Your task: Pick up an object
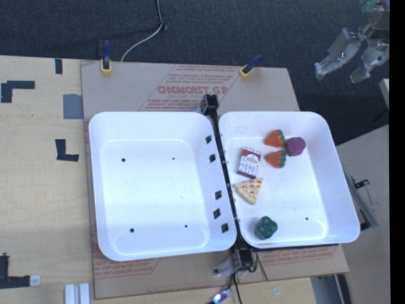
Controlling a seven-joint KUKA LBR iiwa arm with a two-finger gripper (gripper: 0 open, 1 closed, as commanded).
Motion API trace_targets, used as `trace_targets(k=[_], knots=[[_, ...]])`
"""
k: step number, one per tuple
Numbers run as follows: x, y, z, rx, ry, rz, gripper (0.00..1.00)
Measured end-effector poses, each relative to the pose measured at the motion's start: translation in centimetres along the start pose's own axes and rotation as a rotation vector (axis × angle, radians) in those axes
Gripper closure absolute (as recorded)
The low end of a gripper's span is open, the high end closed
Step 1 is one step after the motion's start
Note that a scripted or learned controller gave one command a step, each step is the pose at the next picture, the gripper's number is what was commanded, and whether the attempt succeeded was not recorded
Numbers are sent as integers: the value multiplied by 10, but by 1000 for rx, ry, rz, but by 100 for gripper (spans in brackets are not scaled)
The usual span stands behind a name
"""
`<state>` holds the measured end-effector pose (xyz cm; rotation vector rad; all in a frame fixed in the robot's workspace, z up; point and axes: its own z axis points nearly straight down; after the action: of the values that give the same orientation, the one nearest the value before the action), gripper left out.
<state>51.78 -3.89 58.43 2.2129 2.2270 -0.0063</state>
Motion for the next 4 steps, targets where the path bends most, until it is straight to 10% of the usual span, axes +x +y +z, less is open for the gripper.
trace_targets(k=[4], knots=[[1,2,-39,0,-1,-4,100]])
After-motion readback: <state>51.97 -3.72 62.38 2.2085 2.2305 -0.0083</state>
